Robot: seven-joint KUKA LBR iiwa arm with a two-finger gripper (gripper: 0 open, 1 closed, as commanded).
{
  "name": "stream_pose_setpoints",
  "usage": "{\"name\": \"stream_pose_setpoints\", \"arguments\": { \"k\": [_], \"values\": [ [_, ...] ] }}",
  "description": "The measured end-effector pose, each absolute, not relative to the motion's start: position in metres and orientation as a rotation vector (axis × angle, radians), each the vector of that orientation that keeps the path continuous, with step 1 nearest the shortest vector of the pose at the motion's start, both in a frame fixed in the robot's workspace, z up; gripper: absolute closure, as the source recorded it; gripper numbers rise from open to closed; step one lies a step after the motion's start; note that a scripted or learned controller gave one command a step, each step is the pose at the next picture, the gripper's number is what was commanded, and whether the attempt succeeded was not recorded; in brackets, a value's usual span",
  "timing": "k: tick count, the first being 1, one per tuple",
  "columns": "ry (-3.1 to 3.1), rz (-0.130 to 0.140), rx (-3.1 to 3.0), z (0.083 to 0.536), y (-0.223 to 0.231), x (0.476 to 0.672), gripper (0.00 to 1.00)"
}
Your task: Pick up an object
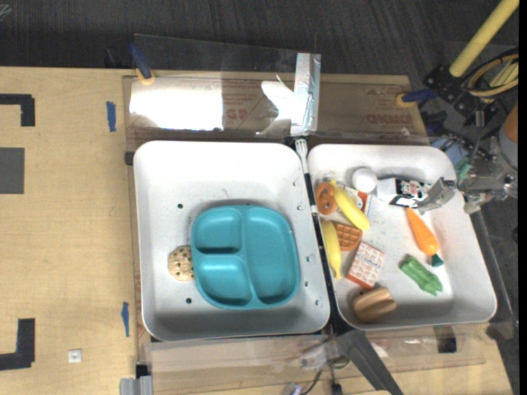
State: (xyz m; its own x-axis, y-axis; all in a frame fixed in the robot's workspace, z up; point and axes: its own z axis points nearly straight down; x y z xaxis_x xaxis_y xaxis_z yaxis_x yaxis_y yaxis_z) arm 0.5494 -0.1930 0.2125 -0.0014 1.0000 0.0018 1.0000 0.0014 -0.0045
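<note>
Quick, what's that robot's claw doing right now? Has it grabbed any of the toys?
Gripper: at the right bin's far right side, just above the toy carrot. No toy shows between its fingers; whether it is open or closed cannot be told.

Right bin (482, 299), contents: orange carrot (423, 232), lying slantwise mid-bin near the right wall; green ridged vegetable (422, 273), flat, toward the front right corner; brown bun (374, 303), at the front edge; red-and-white printed packet (365, 264), tilted, just behind the bun; waffle piece (347, 237); two yellow bananas (352, 210) along the left wall; pretzel (326, 197) at the left wall; white round item (362, 178), near the rear edge.

Left bin (156, 179), contents: teal divided plate (244, 255), centre; cookie (180, 262), touching its left edge.
</note>
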Motion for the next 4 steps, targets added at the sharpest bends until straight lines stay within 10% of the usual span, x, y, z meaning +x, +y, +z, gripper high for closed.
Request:
{"name": "stream_pose_setpoints", "arguments": {
  "k": [1,3,4],
  "values": [
    [-2.247,0.007,-2.183,0.131,-0.134,0.478,0.0],
    [-1.985,-0.009,-2.437,0.086,-0.16,0.483,0.0],
    [-1.975,-0.005,-2.45,0.085,-0.173,0.544,0.0]
  ]
}}
